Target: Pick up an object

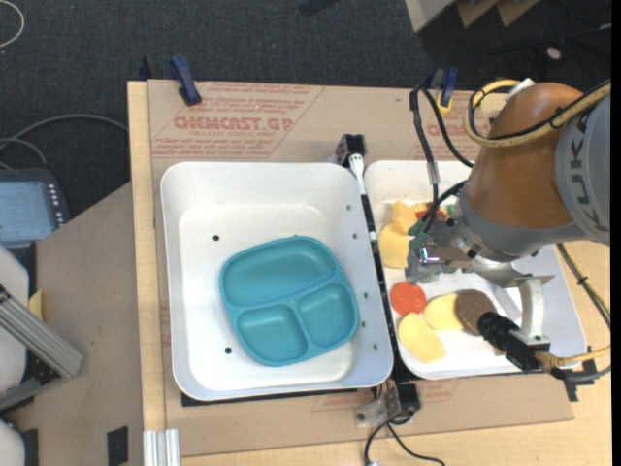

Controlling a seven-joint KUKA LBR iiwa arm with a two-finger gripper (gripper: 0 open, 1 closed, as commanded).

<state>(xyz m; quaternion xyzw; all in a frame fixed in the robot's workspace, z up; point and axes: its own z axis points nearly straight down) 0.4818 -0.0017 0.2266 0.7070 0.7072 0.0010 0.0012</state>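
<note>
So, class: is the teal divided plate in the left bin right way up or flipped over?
Right way up. The teal plate lies flat in the left bin with its three hollow compartments and raised dividers facing the camera.

This is looking like a robotics lab, not a home or a kitchen. The grey and orange arm (pixel 539 168) is reaching in over a bench topped with a brown sheet (pixel 243 119) printed with a maker's name and held by blue clamps (pixel 184 79) at its far edge. Two white bins (pixel 184 260) are sitting side by side on it, the gripper (pixel 427 250) hanging over the right-hand one, with black brackets (pixel 351 149) gripping the seam just to the gripper's left. Cables (pixel 427 134) are trailing beside the arm, dark carpet (pixel 87 27) is lying beyond the bench, and aluminium framing (pixel 39 343) is standing far off to the gripper's left.
</note>
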